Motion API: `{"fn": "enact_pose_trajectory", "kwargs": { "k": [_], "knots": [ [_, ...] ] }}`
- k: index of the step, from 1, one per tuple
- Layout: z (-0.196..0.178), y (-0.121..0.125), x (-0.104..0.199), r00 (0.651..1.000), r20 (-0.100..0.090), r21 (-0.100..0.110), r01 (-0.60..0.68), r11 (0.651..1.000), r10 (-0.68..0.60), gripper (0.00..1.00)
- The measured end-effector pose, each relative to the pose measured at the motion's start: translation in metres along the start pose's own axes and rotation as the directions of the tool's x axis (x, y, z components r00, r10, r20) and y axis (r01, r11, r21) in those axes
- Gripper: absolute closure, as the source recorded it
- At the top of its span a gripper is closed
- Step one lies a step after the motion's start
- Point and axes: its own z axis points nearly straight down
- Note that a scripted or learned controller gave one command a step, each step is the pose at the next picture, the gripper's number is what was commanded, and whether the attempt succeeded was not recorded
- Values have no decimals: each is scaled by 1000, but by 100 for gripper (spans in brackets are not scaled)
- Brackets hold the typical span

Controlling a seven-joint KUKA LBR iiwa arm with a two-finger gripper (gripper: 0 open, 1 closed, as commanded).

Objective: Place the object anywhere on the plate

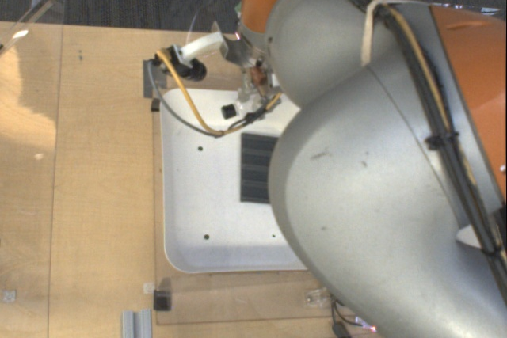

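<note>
my arm (372,170) fills the right half of the frame, grey bulk with the orange band at the upper centre. my pincer (252,95) sits upper centre, over the far end of the white bin (190,194). it is small, cluttered with a yellow cable (186,103) and a white bracket (202,47); cannot tell how it stands, or whether anything is in it.

task progress, as a judgement: nothing shows as done. no plate is identifiable in the part of the bin i can see. a dark ribbed rectangle (257,168) lies flat on the bin floor at frame centre, just below the pincer, its right edge passing under my arm. whether that is the object, a plate of some kind, or neither, i cannot say. a small dark bit (228,112) sits just left of the pincer; it may be a loose item or part of my own rig.

left to do, by my reckoning: everything, or at least no placement can be confirmed.

hidden: the bin's right side and the second bin, behind my arm. wooden bench (79,170) is open at the left. a small dark block (162,299) sits at the bin's lower left corner.
</note>
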Motion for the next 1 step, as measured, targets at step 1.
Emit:
{"fn": "enact_pose_trajectory", "kwargs": {
  "k": [1],
  "knots": [
    [11,-48,13,993,-3,1,-114,993,114,100]
  ]
}}
